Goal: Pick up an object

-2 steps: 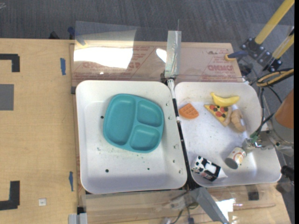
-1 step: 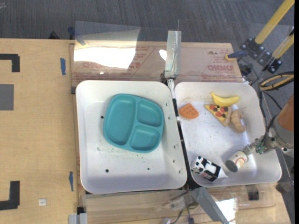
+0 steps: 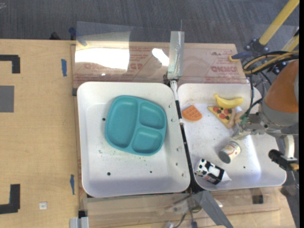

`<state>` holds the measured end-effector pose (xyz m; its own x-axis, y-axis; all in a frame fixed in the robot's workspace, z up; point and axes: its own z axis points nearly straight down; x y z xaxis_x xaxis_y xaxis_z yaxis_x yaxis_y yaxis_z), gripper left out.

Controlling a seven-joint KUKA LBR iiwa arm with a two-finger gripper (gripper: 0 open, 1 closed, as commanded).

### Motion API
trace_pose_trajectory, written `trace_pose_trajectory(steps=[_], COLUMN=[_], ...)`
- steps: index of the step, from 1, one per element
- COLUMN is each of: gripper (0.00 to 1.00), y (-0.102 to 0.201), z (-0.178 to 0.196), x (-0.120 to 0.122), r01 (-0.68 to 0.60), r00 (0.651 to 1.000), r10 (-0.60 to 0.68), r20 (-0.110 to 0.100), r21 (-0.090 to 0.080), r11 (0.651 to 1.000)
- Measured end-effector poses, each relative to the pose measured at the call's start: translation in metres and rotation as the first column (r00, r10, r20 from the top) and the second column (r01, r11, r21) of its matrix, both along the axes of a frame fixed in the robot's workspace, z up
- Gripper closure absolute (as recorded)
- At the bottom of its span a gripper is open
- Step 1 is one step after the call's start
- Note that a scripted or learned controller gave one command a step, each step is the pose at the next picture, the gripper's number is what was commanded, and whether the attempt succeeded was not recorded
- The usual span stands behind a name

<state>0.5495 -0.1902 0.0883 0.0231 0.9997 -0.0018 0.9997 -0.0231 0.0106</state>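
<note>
The right bin (image 3: pixel 266 172) holds several small objects. A yellow banana (image 3: pixel 228 100) lies at the back, with a pizza slice (image 3: pixel 222 113) just in front of it. An orange waffle-like piece (image 3: pixel 191 113) sits near the divider. A small can (image 3: pixel 230 151) lies on its side in the middle, and a black-and-white patterned item (image 3: pixel 209 171) rests at the front edge. My gripper (image 3: pixel 239 126) reaches in from the right, low over the bin between the pizza slice and the can, close to both. No object is visibly held.
The left bin (image 3: pixel 90 127) holds a teal divided plate (image 3: pixel 135 125). A raised divider (image 3: pixel 180 127) separates the bins. The grey arm with its orange band (image 3: pixel 282 96) and cables fills the right side. Clear plastic sheets stand behind the bins.
</note>
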Motion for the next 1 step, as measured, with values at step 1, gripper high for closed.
trace_pose_trajectory(steps=[1], gripper=[1.0], y=[-0.031], z=[-0.0003], x=[0.0118], r01=[-0.192], r00=[0.981], r10=[0.192], r20=[-0.002], r21=[-0.004], r11=[0.981])
